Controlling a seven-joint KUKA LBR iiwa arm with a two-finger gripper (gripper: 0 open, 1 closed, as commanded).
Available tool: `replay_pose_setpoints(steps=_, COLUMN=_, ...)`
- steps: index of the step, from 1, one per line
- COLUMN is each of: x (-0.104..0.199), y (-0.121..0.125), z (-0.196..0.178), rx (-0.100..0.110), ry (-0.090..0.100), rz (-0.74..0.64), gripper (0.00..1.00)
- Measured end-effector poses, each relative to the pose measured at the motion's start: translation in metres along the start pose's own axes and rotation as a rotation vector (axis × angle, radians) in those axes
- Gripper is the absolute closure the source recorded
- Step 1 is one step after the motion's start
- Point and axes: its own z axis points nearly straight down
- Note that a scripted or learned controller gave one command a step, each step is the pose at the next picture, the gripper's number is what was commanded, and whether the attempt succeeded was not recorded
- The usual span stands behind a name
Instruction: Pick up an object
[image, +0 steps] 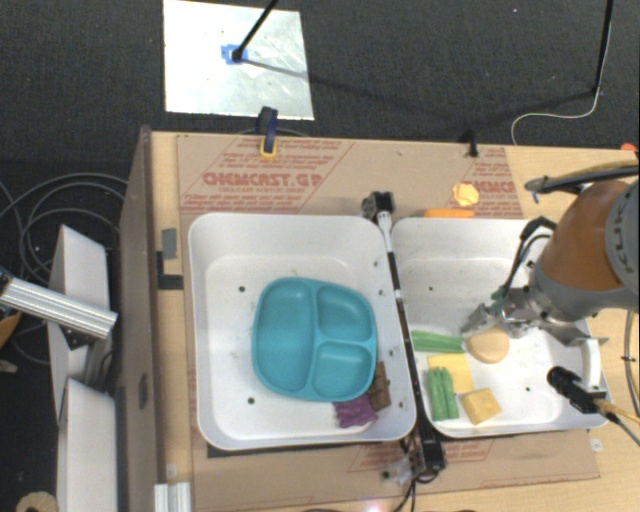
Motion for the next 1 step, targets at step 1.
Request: replay_pose_setpoints(steps=1, x=-0.0449, y=-0.0577, z=0.0003, rx=0.002, ry=-0.001, rz=0.002, gripper=0.00)
